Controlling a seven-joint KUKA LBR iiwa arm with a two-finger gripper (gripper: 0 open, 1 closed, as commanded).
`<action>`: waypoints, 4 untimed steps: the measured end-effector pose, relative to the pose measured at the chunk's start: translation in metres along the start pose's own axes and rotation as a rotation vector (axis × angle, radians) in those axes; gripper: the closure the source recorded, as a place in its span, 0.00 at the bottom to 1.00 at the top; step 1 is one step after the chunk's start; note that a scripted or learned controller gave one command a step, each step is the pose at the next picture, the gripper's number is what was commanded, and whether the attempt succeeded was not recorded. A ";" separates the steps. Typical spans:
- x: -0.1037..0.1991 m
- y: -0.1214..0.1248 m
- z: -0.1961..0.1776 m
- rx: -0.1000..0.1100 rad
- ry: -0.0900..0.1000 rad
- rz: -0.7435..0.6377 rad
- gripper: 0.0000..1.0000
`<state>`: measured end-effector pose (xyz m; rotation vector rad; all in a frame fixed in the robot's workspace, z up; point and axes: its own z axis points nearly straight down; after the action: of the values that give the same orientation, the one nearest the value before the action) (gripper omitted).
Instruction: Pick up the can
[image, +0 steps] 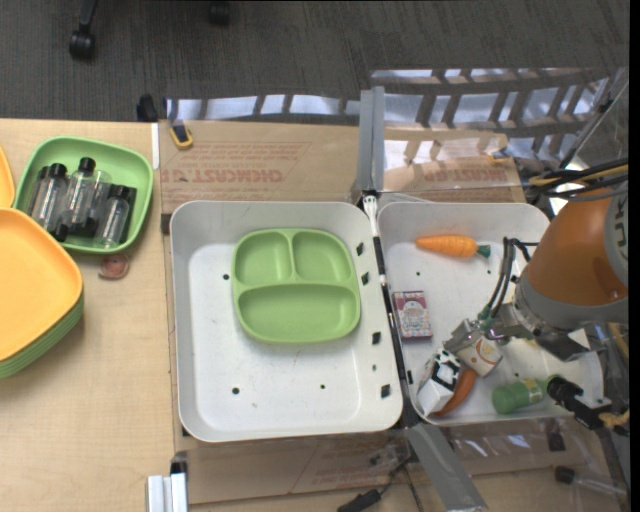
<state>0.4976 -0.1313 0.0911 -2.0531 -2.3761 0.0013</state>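
Over right bin (520, 215) | gripper (478, 345) hovering low at front, grip state impossible to tell | can (486, 353) lying right under gripper tip, touching white carton (436, 385) area | green bottle (516, 397) sitting just beside | toy carrot (447, 245) resting at back | green divided plate (296, 285) sitting in left bin (200, 330)

A robotics lab or test cell. Two white bins (190, 330) sit side by side on flattened cardboard (260, 170) over a wooden table (90, 440), beside a metal frame (480, 95). Grey carpet (300, 50) and a chair caster (82, 42) show past the table's far edge.
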 end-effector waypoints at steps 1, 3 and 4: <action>0.031 -0.003 0.001 0.001 0.000 -0.070 0.00; 0.009 0.066 0.000 0.001 -0.002 0.284 1.00; 0.021 0.074 -0.014 0.000 -0.002 0.106 1.00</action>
<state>0.5676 -0.1000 0.1047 -2.1778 -2.2649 0.0037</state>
